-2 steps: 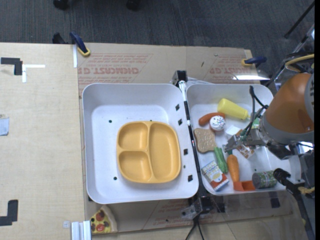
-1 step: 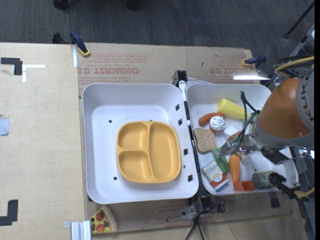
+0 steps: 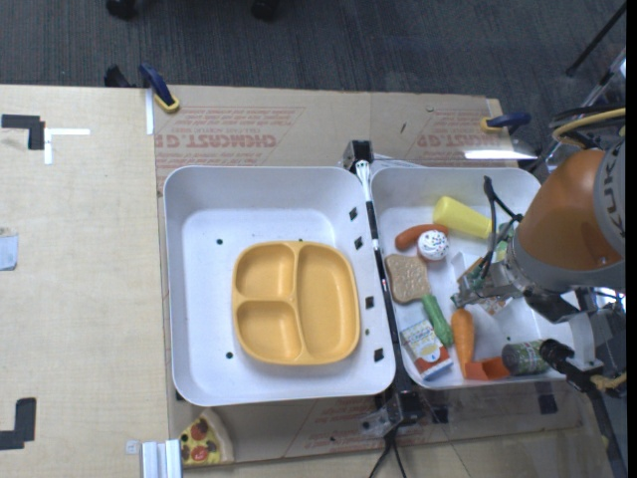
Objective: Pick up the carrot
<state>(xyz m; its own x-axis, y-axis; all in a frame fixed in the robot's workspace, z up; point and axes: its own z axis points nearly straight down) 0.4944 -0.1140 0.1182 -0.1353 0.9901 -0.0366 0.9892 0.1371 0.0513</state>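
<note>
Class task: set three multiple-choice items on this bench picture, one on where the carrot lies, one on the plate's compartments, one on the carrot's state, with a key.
1. The carrot lies in:
A. the left bin
B. the right bin
C. the plate

2. The yellow plate has how many compartments?
A. two
B. three
C. four

3. The carrot is:
A. lying on the bin floor
B. lifted
C. on the plate

Key: 1 B, it lies among the toys on the right. 2 B, two small and one long. 3 A, it rests flat below the gripper.
</note>
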